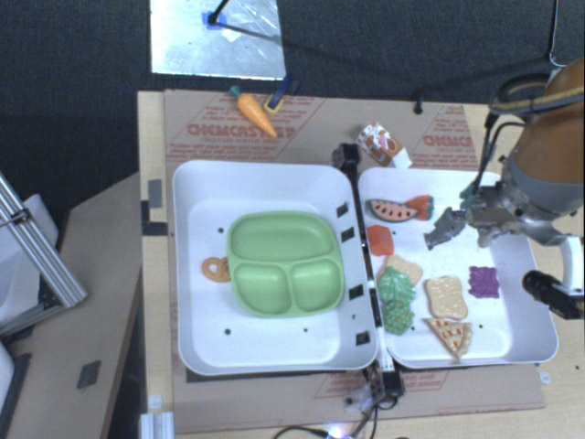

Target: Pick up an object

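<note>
Watermelon slice (399,210) long axis left-right, tool (445,230) just beside it, grip state unclear

- The arm (548,144) is cut off by the right edge.
- The gripper (445,229) looks blurred; its finger gap is perhaps too small to read.

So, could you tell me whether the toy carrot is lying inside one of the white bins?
No, the carrot lies on the cardboard beyond the left bin.

Claw (442,230) above right bin (535,341); green tray (279,236) in left bin (196,190).
</note>
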Robot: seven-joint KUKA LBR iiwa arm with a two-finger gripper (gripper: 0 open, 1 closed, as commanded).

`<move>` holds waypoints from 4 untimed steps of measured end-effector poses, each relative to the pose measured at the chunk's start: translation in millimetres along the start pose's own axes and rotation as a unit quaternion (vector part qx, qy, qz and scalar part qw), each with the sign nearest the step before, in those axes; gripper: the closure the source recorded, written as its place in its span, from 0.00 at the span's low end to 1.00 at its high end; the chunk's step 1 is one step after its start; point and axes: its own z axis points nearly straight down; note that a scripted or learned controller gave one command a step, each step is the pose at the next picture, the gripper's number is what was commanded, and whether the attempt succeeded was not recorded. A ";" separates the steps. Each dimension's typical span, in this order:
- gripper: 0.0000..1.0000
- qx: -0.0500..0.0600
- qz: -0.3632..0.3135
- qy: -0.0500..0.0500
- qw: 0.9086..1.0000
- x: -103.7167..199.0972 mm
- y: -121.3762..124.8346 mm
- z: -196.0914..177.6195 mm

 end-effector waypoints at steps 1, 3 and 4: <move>0.00 -0.005 -0.001 -0.001 1.000 0.1 1.8 -4.4; 0.00 -0.002 0.000 0.000 1.000 1.0 8.4 117.9; 0.00 -0.002 0.000 0.000 1.000 -5.5 1.4 166.1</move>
